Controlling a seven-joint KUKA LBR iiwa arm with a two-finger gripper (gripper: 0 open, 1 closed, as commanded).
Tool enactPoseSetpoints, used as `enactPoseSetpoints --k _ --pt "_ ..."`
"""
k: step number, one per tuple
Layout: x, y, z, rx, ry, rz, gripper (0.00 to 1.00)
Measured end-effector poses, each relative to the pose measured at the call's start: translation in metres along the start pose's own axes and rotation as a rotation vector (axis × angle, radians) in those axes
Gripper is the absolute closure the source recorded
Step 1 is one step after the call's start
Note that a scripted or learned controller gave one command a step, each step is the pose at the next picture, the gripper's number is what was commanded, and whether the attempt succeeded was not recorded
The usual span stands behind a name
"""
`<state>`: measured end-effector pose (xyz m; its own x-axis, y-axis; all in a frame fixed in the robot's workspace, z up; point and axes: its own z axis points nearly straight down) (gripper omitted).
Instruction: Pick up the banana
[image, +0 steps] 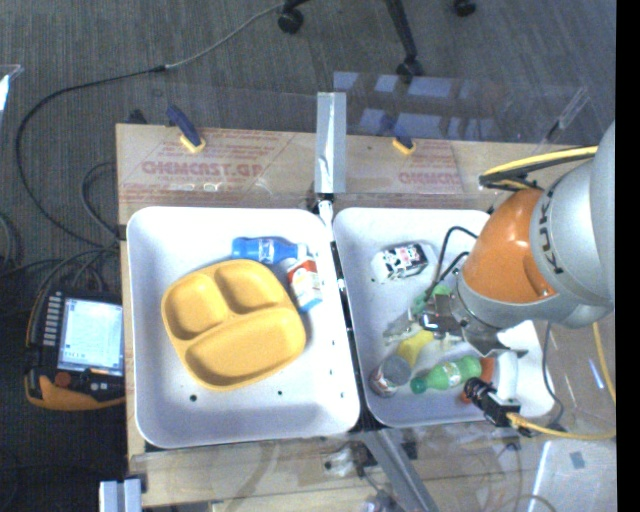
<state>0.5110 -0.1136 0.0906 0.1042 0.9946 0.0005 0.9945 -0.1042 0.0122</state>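
Tool (428, 318) low over banana (414, 347), right bin (360, 300).

1. The divided tray (235, 322) lies in the left bin (150, 400), which sits on the counter (220, 170).
2. A bottle (262, 248) lies just behind the tray; a small packet (305, 283) touches the tray's right edge.
3. Right of the tray is the right bin (352, 300), touching the left bin.
4. In the right bin, well right of the tray, lie a small toy (402, 260) at the back, the banana (415, 345) in the middle, and a bottle (445, 376) and a can (384, 380) at the front.
5. The pincer (432, 318) is just behind the banana.
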Motion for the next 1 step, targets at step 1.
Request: enactPoseSetpoints --k 1 --pt "0.0006 0.0007 -0.0096 -0.001 0.002 0.0 1.0"
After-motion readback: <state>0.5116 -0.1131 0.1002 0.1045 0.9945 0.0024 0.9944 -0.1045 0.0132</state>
